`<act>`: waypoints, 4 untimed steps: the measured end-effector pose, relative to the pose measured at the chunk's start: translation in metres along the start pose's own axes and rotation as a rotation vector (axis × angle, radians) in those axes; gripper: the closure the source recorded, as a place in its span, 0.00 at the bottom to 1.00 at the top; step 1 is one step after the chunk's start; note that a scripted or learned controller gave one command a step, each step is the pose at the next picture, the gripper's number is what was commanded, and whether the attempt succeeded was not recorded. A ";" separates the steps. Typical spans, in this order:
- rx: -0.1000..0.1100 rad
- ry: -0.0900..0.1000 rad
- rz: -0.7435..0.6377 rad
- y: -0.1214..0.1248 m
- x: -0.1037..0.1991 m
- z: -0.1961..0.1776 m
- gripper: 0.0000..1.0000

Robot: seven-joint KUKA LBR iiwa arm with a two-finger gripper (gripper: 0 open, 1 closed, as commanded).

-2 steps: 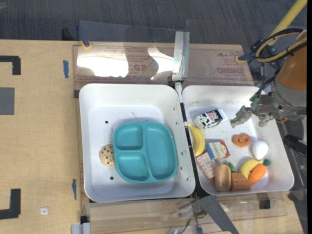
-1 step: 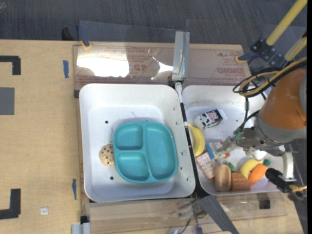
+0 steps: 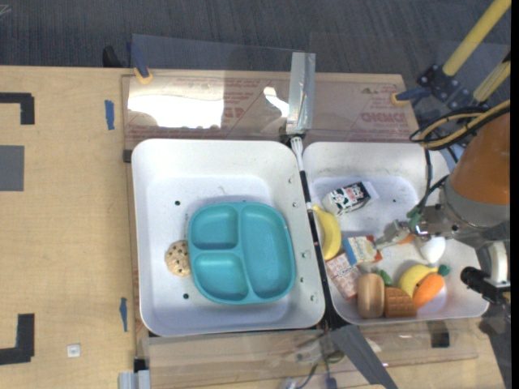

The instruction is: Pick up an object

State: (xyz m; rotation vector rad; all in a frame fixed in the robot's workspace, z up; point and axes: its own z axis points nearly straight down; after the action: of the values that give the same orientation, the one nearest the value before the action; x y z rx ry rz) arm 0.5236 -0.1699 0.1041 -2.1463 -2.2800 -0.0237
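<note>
A light wooden bench (image 3: 65,241) fills the left and lower part of the frame, with black tape marks (image 3: 18,108) and blue tape pieces (image 3: 109,113) on it. Along the top runs dark grey carpet floor (image 3: 243,10). A clear plastic sheet (image 3: 215,96) at upper centre reflects bright light.

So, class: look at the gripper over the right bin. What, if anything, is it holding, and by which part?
It cannot be told. The gripper sits low in the right bin, near the egg, with nothing seen between its tips.
</note>
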 end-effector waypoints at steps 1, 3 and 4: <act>-0.018 -0.023 -0.038 0.043 0.032 0.010 0.00; -0.033 -0.027 -0.037 0.047 0.032 -0.015 1.00; -0.002 -0.018 -0.154 0.037 0.081 -0.082 1.00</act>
State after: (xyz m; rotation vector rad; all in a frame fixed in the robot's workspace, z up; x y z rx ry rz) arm 0.5558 -0.0886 0.1874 -1.9751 -2.4503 -0.0078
